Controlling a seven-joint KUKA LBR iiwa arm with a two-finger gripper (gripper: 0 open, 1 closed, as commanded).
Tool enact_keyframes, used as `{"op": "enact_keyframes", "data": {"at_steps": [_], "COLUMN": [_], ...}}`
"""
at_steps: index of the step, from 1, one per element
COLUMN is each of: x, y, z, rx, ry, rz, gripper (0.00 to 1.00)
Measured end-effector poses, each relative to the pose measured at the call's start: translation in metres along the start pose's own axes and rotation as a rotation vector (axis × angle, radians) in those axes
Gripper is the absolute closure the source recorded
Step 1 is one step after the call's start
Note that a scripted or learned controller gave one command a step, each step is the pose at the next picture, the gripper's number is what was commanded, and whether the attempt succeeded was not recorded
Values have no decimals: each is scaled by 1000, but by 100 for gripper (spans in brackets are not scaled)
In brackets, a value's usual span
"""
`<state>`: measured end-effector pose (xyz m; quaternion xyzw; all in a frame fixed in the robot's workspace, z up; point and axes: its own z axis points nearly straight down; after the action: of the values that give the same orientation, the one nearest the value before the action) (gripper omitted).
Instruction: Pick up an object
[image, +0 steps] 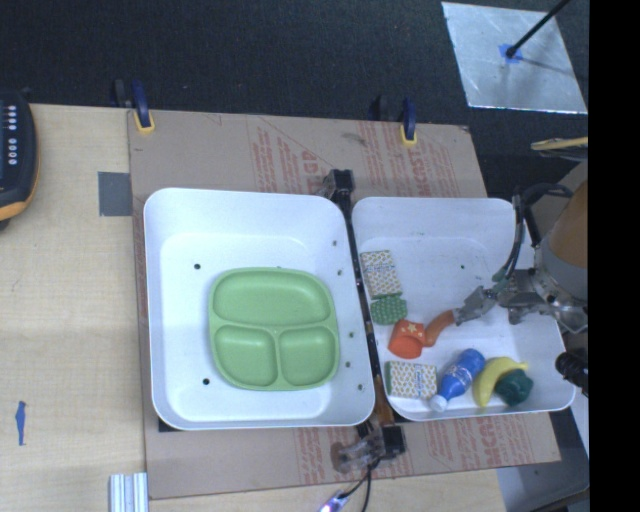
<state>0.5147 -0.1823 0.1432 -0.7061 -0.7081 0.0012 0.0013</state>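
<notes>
Orange cup (405, 340) sits at the right bin's (440, 212) six o'clock, handle toward the gripper (480, 303); you cannot tell its state. Your risk: nudging the crowded blue bottle (458, 377) aside.

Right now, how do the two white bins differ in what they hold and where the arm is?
The left bin holds one large thing, a green divided plate; the right bin holds several small ones, among them an orange cup, a blue bottle and a yellow banana. The gripper hangs over the right bin, while nothing reaches over the left bin. Both are shallow, white and sit side by side.
</notes>
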Motion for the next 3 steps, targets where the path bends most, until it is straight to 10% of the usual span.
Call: {"op": "enact_keyframes", "data": {"at_steps": [1, 2, 3], "x": [21, 19, 18], "y": [-39, 71, 71], "z": [52, 51, 41], "rx": [1, -2, 0], "ry": [1, 0, 0], "rz": [-2, -1, -4], "gripper": [0, 0, 100]}}
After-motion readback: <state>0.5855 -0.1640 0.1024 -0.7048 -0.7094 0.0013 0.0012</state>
